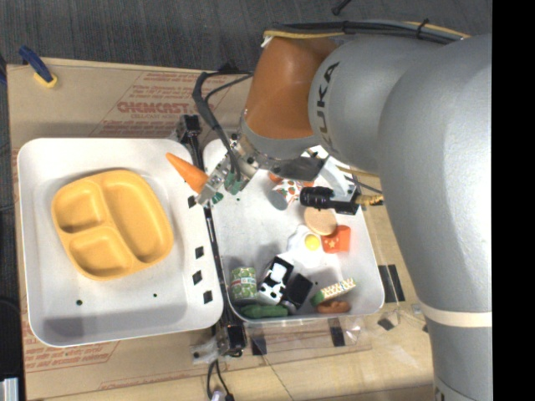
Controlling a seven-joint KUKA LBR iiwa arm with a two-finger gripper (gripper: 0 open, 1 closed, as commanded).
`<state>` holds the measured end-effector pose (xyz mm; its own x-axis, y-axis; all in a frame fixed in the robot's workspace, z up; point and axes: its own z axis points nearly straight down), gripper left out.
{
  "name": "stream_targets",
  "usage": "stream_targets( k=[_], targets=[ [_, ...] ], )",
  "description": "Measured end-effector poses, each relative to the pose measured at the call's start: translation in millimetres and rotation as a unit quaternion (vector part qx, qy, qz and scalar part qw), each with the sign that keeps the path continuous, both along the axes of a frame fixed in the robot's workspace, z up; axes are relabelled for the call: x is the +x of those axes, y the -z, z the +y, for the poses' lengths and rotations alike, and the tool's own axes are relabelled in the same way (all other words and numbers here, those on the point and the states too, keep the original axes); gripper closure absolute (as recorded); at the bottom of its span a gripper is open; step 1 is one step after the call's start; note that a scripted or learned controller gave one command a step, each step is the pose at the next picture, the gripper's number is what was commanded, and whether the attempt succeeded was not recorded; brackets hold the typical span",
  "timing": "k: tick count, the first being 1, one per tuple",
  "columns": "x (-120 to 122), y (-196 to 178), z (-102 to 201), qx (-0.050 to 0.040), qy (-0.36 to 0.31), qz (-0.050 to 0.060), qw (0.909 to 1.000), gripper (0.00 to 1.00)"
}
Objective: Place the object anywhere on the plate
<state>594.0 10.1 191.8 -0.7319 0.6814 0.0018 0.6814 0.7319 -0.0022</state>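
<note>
Orange carrot (187,171) pinched in the gripper (203,182), tip poking left, above the bins' shared edge, right of the plate (111,221).

the arm (393,98) hides the right bin's (251,241) far corner and right wall.

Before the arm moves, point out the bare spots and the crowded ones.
Free: the yellow plate's three compartments, and the left bin's floor below it. In the right bin, bare floor left of the toys. Crowded: its lower edge and right side. A carrot lies by the gripper.
</note>
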Motion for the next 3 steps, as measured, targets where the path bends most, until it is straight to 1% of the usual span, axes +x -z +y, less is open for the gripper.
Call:
stream_targets(
  k=[1, 2, 3],
  targets=[
    [0.0, -0.1, -0.1, 0.0000, 0.000, 0.000, 1.0000, 0.00],
    [34.0, -1.1, -52.1, -0.0010, -0.096, -0.003, 0.9954, 0.00],
    [11.5, -0.5, -98.6, -0.0005, -0.155, -0.001, 0.9879, 0.00]
  ],
)
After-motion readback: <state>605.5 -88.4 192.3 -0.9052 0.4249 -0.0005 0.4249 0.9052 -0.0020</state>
